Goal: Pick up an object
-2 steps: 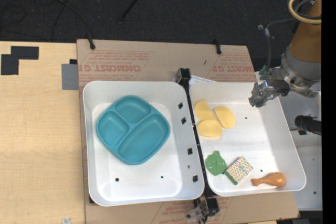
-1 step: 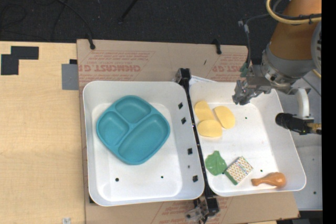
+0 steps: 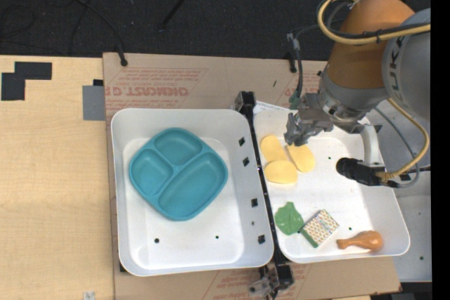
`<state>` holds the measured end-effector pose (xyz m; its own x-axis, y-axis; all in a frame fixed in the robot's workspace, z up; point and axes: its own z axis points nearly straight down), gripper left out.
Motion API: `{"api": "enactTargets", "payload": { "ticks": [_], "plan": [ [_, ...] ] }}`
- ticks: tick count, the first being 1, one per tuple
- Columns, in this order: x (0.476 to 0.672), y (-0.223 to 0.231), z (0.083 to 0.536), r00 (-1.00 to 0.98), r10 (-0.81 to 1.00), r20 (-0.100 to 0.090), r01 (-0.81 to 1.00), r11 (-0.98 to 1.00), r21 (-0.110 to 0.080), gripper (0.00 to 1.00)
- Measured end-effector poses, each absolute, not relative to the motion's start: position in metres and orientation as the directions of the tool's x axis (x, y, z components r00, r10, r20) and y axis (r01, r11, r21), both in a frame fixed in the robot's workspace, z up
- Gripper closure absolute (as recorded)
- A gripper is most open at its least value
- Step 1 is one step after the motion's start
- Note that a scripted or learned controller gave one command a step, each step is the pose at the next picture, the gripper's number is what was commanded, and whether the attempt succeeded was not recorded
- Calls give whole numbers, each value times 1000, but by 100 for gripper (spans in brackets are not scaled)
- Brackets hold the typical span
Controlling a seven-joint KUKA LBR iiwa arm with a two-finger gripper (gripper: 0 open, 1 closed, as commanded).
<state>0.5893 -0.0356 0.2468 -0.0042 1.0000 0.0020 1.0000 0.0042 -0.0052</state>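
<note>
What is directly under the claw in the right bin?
Under the claw lie three pale yellow pieces, touching one another on the right bin floor. The claw covers the top of the rightmost piece, so contact can't be judged.

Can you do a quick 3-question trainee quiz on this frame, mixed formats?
1. True or false: the teal divided plate lies in the left bin.
2. The gripper hangs over which items? A) yellow pieces B) green piece C) orange drumstick-shaped toy
3. Fill in: the patterned block lies between the green piece and the ____.

Key: 1 true; 2 A; 3 orange drumstick-shaped toy.
</note>
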Motion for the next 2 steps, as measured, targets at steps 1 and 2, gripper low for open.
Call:
{"api": "enactTargets", "payload": {
  "ticks": [1,2],
  "plan": [
    [591,15,230,-4,1000,2,1000,4,-6,100],
    [593,61,220,-5,1000,1,1000,5,-6,100]
  ]
}}
